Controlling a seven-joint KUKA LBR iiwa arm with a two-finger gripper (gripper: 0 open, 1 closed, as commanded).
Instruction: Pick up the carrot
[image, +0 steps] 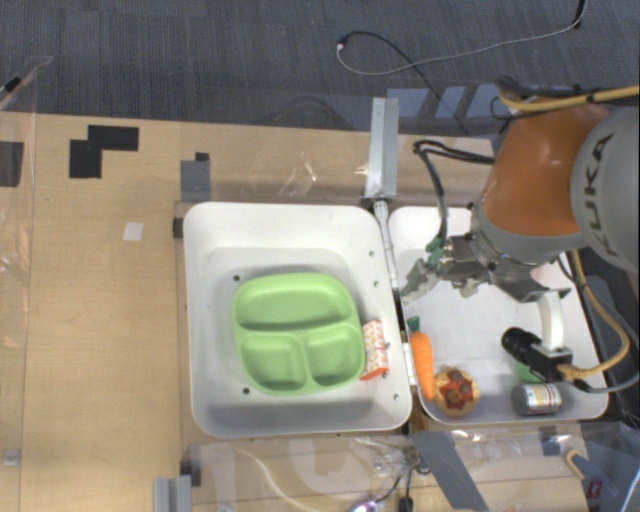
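Carrot (423, 362) is the thing we look for, and we find it in the right bin (478, 330). It is at the left side of this bin, just beside the wall that separates the two bins. It lies along this wall on the bin floor, with its small green top pointing to the far side of the bench (90, 330) and its orange tip pointing to the near edge. Just beside its lower end, to the right, we see a round reddish-brown object (456, 390). It is very near to the carrot, maybe touching; we cannot decide this. More to the right, near the front corner of the same bin, there is a small metal can (540, 399).

The arm (545, 170) comes in from the right and hangs over the far half of the right bin. The gripper (418, 278) points toward the dividing wall and sits beyond the carrot's green top, near it but apart from it. We cannot tell if the gripper is open or closed, because it is small and blurred against the white bin.

In the left bin (205, 300) a green plate (297, 332) with three compartments sits in the middle. A small red and white packet (374, 350) lies between this plate and the dividing wall, close to the plate's right rim.
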